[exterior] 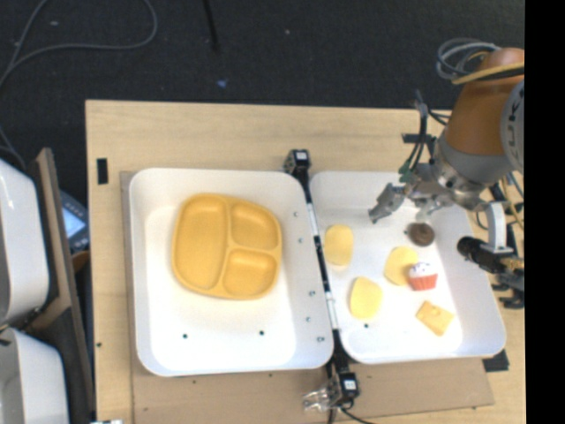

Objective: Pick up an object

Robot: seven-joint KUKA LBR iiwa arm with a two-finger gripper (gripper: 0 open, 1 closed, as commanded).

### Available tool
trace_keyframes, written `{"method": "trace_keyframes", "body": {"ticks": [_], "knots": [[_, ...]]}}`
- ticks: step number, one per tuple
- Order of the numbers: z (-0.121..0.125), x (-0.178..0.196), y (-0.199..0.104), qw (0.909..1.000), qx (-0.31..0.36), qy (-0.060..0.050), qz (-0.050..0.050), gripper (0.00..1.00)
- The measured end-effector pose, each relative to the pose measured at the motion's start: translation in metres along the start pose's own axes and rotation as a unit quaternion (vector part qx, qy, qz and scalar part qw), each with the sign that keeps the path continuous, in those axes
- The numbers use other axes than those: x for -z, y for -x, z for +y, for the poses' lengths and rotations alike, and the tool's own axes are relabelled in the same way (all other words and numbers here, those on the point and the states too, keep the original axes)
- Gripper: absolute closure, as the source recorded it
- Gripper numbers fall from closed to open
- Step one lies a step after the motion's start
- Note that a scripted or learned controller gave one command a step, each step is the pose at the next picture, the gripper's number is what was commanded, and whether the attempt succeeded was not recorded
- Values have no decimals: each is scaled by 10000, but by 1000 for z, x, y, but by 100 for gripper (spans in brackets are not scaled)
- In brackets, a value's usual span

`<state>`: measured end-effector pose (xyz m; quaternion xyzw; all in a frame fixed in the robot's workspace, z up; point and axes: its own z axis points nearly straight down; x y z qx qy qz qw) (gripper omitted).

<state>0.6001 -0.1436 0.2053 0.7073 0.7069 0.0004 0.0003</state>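
The right white bin (pixel 477 338) holds several small food toys. There is a pale yellow piece (pixel 338 243) near its left wall and another yellow piece (pixel 365 298) below that. A third yellow piece (pixel 399 262) touches a red and white cupcake (pixel 424 277). A cheese wedge (pixel 434 317) lies toward the front, and a small brown round piece (pixel 421 233) lies farther back. My gripper (pixel 415 203) hangs over the back of this bin, just above the brown piece, under the grey and orange arm (pixel 477 126).
The left white bin (pixel 159 343) holds a yellow divided plate (pixel 226 245). A black clamp (pixel 299 160) sits at the back where the two bins meet. Cables and a black fitting (pixel 481 250) hang by the right bin's right edge.
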Motion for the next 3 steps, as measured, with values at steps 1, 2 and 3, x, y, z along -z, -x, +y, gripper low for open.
{"method": "trace_keyframes", "body": {"ticks": [1, 2, 3], "knots": [[-30, -109, 45, 9999, -156, -45, 3, 0], [56, -104, 31, 10000, 13, 7, -4, 0], [88, -105, -34, 10000, 10, -23, -19, 0]]}}
